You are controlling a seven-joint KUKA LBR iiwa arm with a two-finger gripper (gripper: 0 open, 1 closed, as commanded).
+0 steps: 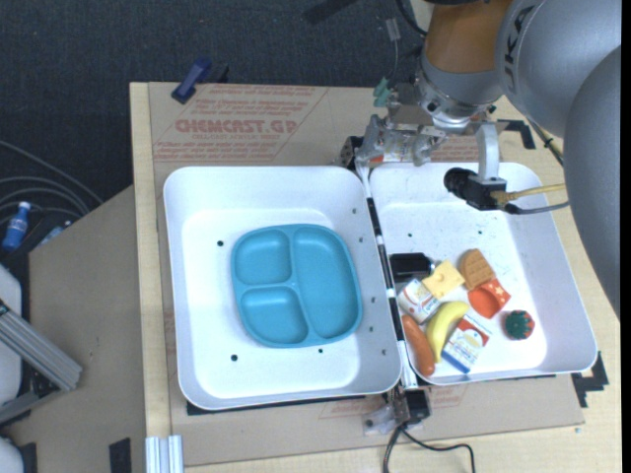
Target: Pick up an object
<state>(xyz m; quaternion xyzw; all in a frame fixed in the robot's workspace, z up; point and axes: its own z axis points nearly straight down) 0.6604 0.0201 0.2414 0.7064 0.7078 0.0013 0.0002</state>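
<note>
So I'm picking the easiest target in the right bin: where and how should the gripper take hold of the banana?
Grip the banana across its curved middle, coming straight down from above. It lies flat, running diagonally, and its narrow body suits two fingers. It is crowded, though: the carrot lies along its left and the small carton along its right, so set the fingers across the upper half, where there looks to be a bit more room.

Red print on the brown board (246,116) behind the bins reads "CHEMCAST GP". Smaller lines around it are too blurred to read.

Robotics lab, white bins (187,264) on protective-papered bench (246,116), loose cables (49,180)
</note>
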